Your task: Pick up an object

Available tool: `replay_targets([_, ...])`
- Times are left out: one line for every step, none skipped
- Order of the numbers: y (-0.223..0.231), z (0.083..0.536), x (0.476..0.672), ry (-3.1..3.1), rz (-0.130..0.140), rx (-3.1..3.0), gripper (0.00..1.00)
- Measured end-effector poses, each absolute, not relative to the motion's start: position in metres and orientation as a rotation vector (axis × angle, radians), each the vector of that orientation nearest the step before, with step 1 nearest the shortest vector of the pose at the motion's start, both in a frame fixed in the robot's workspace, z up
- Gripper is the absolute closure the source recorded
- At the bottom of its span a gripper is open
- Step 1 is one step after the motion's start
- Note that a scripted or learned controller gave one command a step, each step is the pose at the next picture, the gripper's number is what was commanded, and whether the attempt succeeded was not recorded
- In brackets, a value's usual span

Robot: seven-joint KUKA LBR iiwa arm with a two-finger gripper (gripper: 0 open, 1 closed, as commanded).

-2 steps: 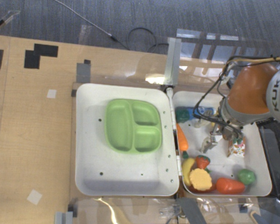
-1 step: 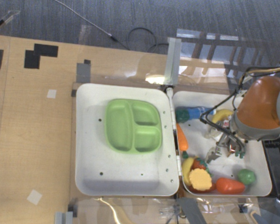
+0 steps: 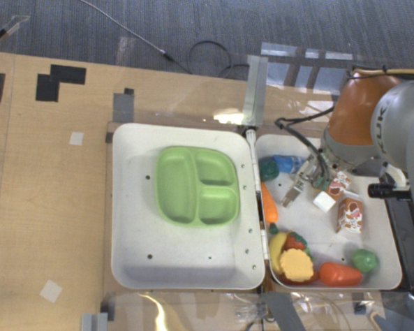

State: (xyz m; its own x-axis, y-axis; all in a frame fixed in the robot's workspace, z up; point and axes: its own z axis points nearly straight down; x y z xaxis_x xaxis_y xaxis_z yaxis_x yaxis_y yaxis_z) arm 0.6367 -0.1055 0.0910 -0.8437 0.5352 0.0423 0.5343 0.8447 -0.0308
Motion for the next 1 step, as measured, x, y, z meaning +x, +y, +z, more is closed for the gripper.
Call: replay_targets([-0.1315, 0.0888, 0.618, -3.028, 0.0, -0.875, 0.0])
